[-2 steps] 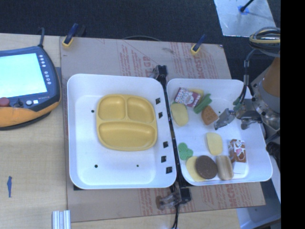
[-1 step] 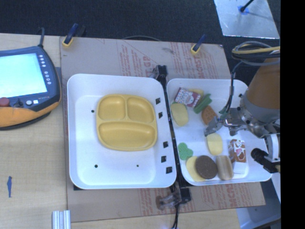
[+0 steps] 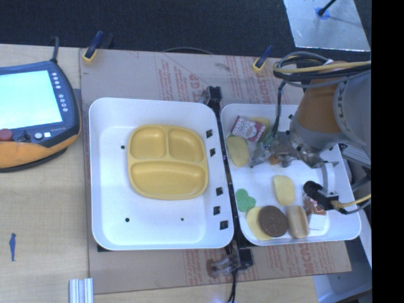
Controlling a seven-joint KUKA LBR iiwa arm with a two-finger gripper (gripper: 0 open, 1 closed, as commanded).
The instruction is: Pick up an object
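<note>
My gripper is low in the right bin, near its upper middle, and its fingers stand apart, so it is open. A small orange bit shows between them, though I cannot tell if it is touched. Just left of the gripper lies a pale yellow oval piece. A small printed packet lies beyond that. Nearer the front edge lie a yellow wedge, a green piece, a brown round cookie on a yellow disc, a tan bread-like roll and a red-and-white item.
The left bin holds a yellow divided plate. A black divider with clips runs between the bins. A teach pendant lies at the far left of the bench. Cables loop over the arm's wrist.
</note>
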